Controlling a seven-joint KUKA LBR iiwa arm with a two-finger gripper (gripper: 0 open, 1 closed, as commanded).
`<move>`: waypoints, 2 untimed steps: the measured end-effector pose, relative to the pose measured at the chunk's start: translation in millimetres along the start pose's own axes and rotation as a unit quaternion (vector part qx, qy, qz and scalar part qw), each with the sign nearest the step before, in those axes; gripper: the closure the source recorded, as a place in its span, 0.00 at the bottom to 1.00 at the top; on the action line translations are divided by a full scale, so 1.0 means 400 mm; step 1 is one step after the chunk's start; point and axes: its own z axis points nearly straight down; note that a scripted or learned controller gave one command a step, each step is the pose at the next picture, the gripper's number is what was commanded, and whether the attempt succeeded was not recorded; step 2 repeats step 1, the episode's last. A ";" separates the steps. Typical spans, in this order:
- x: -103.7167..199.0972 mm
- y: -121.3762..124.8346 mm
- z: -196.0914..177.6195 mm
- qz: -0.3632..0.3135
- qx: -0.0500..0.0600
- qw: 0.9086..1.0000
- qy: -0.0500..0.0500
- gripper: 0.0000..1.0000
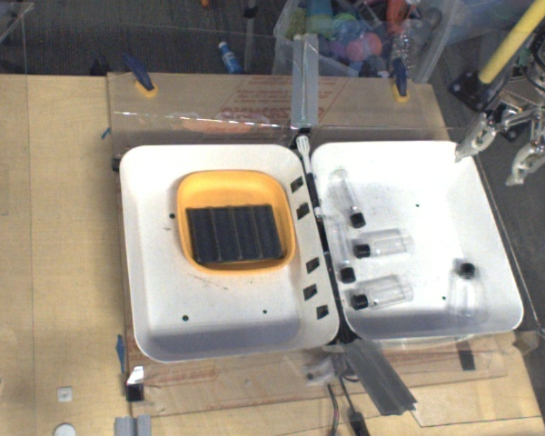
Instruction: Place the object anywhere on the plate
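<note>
An orange plate [237,185] sits in the left bin [150,243], and a dark ridged rectangular block [234,234] lies across its middle. In the right bin [418,175] lie several clear small bottles with black caps: one near the divider [342,192], one below it [386,242], one lower still [387,291], and one by the right wall [464,294]. My gripper [491,160] hangs open past the right bin's far right corner, outside the bin, with nothing between its fingers.
A metal divider rail [304,89] runs between the two bins. A clear tub of coloured toys [363,12] stands behind the bench. A yellow tube [518,30] slants above the gripper. Blue clamps [143,80] hold the bench's back edge.
</note>
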 end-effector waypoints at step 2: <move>0.000 0.002 0.026 -0.166 -0.003 0.986 0.000 0.00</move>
